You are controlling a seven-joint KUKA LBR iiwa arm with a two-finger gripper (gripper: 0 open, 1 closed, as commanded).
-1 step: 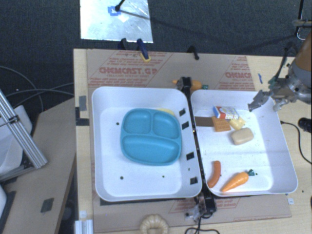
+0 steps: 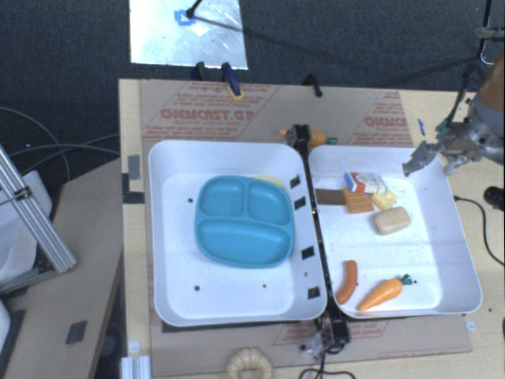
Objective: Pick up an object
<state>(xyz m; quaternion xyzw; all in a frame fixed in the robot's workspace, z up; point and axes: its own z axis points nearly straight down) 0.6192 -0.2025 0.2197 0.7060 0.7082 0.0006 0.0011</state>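
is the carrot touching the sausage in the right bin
Apart. The camera view shows a strip of white bin floor between the carrot and the sausage.

Scattered in the right bin, all lying flat and ungrasped. Toy carrot, orange with green top, near the front edge, tip toward the left. Just beside it, an orange-red sausage, standing nearly lengthwise. Further back, a beige bread roll. Behind that, touching each other: small red-white-blue carton, brown block, pale yellow piece.
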